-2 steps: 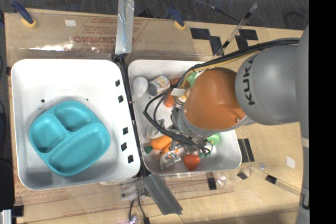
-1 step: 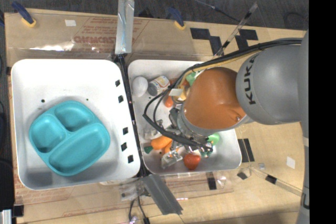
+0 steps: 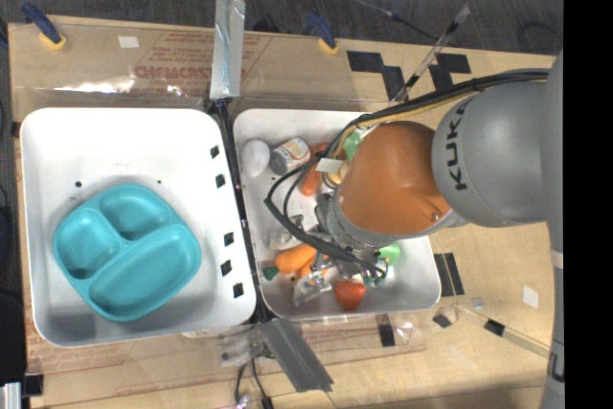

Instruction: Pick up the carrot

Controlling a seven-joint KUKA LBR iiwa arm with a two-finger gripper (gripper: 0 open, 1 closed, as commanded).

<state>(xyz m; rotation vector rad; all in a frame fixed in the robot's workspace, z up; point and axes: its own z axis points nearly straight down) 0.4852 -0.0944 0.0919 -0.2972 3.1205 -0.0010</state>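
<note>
The carrot [image 3: 295,258] lies in the right bin [image 3: 421,287], toward its lower left part, just left of the arm's wrist and close to the divider between the two bins. The bench [image 3: 479,369] is the largest thing here, a tan board carrying both bins side by side. The arm [image 3: 479,158] reaches in from the right, its grey link and broad orange band covering much of the right bin. The left bin [image 3: 57,139] holds a teal divided plate [image 3: 124,249], tilted a little, in its lower left. The pincer [image 3: 335,268] hangs low over the right bin's lower middle, beside the carrot; whether its tips are apart or together I cannot tell, since wrist and cables hide them. A red round item [image 3: 350,294] sits just below it, a green piece [image 3: 389,256] to its right, and a small white object [image 3: 256,155] near the bin's upper left corner.
</note>
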